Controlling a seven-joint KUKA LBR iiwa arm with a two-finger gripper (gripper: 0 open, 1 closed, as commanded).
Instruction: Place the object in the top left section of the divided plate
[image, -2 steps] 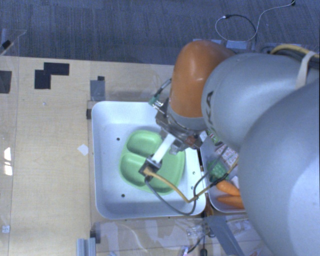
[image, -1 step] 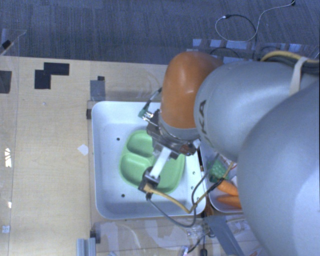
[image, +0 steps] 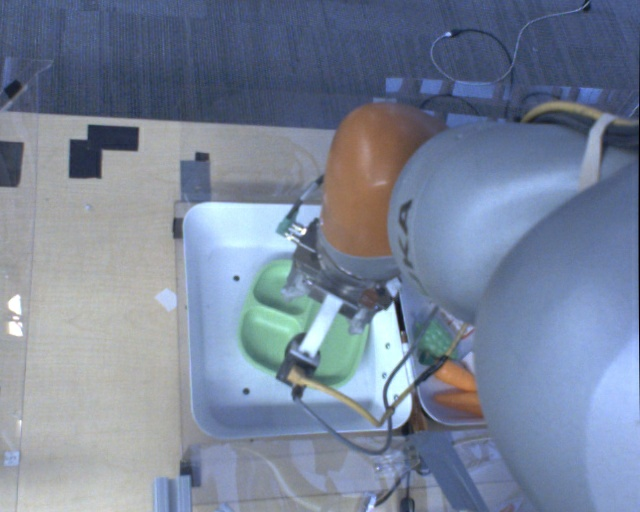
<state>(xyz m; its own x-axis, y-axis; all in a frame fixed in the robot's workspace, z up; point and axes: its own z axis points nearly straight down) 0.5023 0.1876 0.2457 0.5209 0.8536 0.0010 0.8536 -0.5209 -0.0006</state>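
A light green divided plate (image: 270, 325) lies in the left white bin (image: 215, 300), with two of its sections showing on its left side. My gripper (image: 312, 282) hangs right over the plate's upper right part, seen from above under the orange wrist band. The arm's body hides the right side of the plate and whatever is under the gripper. I cannot make out any object between the gripper and the plate.
The right bin (image: 425, 400) is mostly covered by the arm; orange carrot-like items (image: 458, 388) show in it. Bare bin floor lies left of and below the plate. Black marks (image: 100, 148) sit on the wooden bench at the far left.
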